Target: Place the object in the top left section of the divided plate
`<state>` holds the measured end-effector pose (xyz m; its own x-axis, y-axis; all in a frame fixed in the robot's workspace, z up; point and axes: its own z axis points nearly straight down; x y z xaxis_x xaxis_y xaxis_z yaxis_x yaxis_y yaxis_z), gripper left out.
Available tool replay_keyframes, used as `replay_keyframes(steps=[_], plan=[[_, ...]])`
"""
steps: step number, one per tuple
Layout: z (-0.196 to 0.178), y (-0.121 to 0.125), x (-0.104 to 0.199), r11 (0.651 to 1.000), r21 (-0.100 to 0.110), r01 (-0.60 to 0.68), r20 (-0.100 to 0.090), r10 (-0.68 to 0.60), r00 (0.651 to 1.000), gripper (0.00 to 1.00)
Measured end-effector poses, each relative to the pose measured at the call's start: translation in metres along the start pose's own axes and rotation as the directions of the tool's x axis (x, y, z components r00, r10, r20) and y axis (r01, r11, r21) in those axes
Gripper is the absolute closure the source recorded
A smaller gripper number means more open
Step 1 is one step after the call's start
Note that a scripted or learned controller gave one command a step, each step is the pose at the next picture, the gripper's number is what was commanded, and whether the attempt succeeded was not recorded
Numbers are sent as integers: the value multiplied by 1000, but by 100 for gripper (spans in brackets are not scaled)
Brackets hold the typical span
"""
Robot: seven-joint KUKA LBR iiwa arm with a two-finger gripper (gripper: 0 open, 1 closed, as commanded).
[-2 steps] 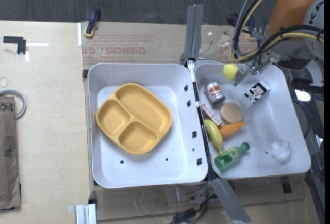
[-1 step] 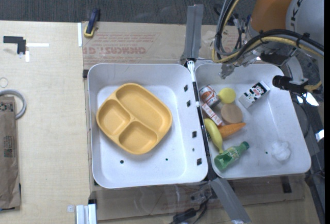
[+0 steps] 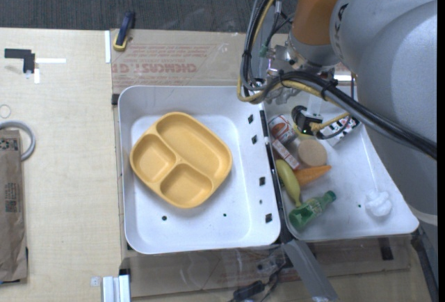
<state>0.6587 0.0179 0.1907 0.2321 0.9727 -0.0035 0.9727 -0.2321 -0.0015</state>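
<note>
Camera view: objects I could pick all sit in the right bin (image 3: 389, 220): banana (image 3: 288, 181), carrot (image 3: 314, 173), green bottle (image 3: 311, 209), a tan round piece (image 3: 311, 152), white lump (image 3: 379, 204). They're crowded by the left wall, staged for grabbing. Which one is the target, I can't say. Yellow divided plate (image 3: 181, 159) lies in the left bin (image 3: 139, 224), nothing in its sections. My arm (image 3: 375, 36) hangs over the right bin's far end; claw state I can't tell.
</note>
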Motion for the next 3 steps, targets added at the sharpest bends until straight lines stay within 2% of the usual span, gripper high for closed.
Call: replay_keyframes(steps=[1,2,3], plan=[[0,-78,21,992,1,130,-1,-130,992,100],[53,-131,98,1000,2,0,0,0,1000,100],[-50,-67,62,997,-1,77,0,-77,997,100]])
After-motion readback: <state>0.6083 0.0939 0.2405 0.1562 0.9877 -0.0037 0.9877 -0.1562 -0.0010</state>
